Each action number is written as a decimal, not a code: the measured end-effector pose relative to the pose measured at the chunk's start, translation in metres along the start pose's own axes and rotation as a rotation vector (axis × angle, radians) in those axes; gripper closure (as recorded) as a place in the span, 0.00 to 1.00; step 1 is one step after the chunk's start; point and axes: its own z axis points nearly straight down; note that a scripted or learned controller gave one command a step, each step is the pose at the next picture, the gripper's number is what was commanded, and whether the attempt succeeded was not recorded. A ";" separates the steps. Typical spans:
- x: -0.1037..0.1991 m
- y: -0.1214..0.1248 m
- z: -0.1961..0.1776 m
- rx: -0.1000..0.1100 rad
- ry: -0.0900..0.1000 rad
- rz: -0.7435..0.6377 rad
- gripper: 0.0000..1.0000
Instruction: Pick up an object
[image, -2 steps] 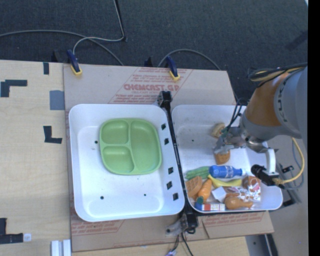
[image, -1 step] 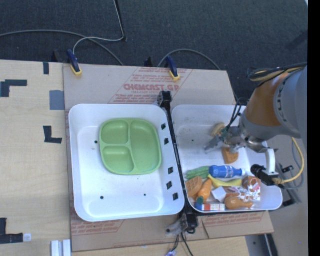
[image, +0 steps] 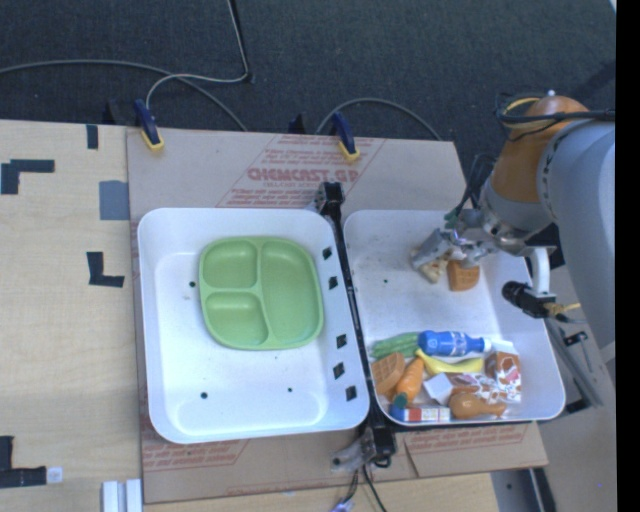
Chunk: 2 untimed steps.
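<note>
Fingers (image: 440, 252) of mine sit low in the upper part of the right shallow white plastic bin (image: 385, 240), pointing toward the view's left; whether they are wide, narrow or closed on something I cannot tell, since grey metal and pale objects overlap there. A small tan, bread-like chunk (image: 463, 275) lies just beside them, toward the near side, and a paler lump (image: 431, 268) appears to touch the tips. My judgement: the tan chunk is the nearest candidate, squat, with no clear long axis. Other objects crowd the bin's near edge, well apart from me: a blue plastic bottle (image: 452, 343) lying crosswise, a yellow banana-shaped toy (image: 448, 363), an orange carrot-shaped piece (image: 409, 378). A green moulded three-compartment tray (image: 260, 292) rests in the left white bin (image: 165, 330).
</note>
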 end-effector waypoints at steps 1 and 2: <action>0.049 0.025 0.006 -0.003 -0.004 0.000 0.00; 0.084 0.025 0.006 -0.005 -0.005 0.001 0.00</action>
